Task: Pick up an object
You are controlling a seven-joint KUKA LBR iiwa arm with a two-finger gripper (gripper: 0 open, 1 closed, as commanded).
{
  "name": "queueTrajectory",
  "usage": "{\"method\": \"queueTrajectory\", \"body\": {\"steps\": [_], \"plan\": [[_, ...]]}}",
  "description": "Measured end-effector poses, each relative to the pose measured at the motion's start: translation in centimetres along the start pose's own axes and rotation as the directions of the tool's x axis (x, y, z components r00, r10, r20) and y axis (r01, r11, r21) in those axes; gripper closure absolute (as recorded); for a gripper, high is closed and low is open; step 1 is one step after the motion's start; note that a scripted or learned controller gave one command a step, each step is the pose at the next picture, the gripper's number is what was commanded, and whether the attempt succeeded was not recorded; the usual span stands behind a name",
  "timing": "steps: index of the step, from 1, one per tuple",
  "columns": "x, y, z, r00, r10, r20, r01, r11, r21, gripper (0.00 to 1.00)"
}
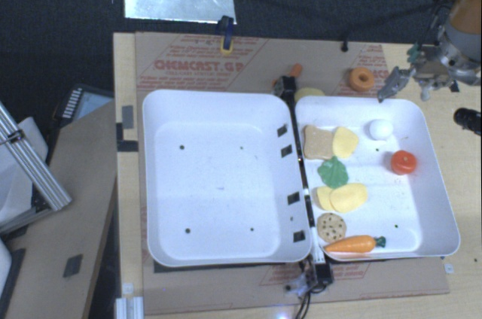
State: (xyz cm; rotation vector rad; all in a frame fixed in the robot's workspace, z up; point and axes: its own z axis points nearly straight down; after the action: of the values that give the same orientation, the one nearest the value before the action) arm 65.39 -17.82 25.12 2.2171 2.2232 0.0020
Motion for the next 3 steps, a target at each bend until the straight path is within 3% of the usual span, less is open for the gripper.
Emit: {"method": "queueTrajectory", "body": {"steps": [1, 3], "plan": [[0.0, 0.1, -1.2, 1.000, -0.003, 0.001, 0.003, 1.000, -0.004, 1.00], [0.0, 0.3, -3.4, 1.000, -0.013, 0.005, 0.013, 1.000, -0.011, 1.00]]}}
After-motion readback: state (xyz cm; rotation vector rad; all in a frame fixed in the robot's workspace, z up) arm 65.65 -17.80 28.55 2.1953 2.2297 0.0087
